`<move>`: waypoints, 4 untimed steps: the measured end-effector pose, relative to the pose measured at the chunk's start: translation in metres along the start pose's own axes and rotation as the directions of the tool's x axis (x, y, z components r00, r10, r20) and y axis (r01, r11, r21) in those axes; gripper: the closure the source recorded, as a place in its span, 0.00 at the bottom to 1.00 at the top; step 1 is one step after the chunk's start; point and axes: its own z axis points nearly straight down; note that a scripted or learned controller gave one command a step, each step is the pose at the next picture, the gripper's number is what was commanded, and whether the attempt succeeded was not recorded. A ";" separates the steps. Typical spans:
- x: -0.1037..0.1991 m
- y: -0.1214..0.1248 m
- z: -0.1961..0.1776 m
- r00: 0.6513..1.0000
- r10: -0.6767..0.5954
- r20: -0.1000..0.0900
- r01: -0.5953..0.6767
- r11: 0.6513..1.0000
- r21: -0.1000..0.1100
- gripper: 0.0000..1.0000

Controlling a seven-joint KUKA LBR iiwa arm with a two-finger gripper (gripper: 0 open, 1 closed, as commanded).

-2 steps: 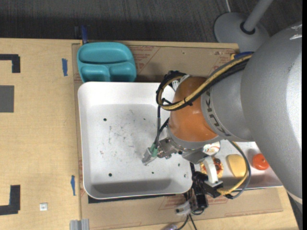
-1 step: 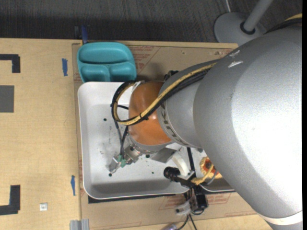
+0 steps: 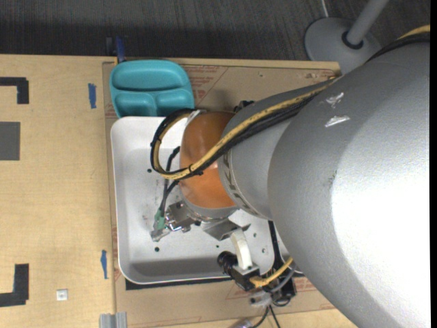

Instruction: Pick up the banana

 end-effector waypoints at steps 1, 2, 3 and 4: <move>-0.008 -0.003 0.012 0.895 0.446 0.000 -0.446 0.895 0.000 0.00; -0.003 0.039 -0.043 0.862 0.506 0.000 -0.506 0.862 0.001 0.00; -0.060 0.051 -0.179 0.838 0.546 0.000 -0.546 0.838 0.000 0.00; -0.009 0.034 -0.039 0.942 0.335 0.000 -0.335 0.942 0.003 0.00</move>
